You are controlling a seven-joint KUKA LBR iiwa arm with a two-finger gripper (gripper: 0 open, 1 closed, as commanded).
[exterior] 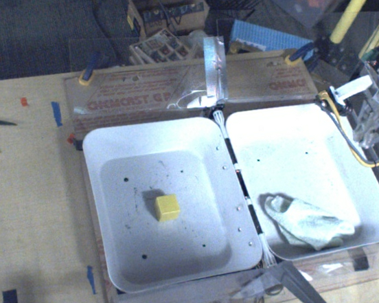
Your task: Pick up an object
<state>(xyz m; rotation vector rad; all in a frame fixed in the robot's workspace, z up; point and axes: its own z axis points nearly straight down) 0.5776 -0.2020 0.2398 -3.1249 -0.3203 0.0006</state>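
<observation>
Two white bins sit side by side on a wooden bench, with cables and boxes cluttering the floor beyond its far edge. The arm (378, 112) waits at the right edge, past the right bin (277, 136). A small yellow block (168, 207) lies near the middle of the left bin (106, 151). A crumpled white cloth (310, 225) rests at the right bin's near side.
</observation>
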